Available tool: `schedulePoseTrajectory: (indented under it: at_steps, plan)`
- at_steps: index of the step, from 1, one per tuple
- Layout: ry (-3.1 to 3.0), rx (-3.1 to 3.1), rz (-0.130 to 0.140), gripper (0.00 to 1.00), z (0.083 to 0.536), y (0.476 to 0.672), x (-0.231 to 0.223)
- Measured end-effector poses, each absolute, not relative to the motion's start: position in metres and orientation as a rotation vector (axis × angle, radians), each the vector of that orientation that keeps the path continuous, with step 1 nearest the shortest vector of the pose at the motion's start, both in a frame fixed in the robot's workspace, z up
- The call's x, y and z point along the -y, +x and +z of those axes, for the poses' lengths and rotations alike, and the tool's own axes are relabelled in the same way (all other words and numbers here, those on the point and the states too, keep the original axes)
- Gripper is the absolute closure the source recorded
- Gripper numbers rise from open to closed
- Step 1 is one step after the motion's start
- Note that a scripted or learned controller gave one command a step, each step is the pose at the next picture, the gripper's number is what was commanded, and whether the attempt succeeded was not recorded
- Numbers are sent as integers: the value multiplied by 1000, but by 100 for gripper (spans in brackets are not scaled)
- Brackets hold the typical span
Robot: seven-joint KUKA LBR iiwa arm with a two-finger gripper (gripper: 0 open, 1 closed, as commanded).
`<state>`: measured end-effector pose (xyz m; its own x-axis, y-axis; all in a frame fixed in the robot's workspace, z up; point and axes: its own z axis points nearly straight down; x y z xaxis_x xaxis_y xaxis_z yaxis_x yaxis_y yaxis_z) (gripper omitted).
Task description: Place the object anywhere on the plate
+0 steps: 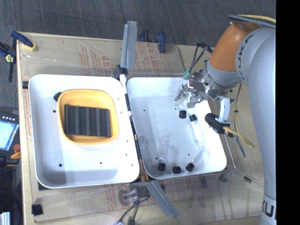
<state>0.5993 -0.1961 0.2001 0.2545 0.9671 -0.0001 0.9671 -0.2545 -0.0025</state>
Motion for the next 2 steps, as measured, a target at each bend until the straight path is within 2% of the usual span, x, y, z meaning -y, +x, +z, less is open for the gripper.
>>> schedulePoseTrajectory:
  at_steps: [1, 2]
  plan:
    - [-2112, 2320, 4, 100, 240, 568, 112]
    - [-2009, 2410, 5, 100, 214, 596, 44]
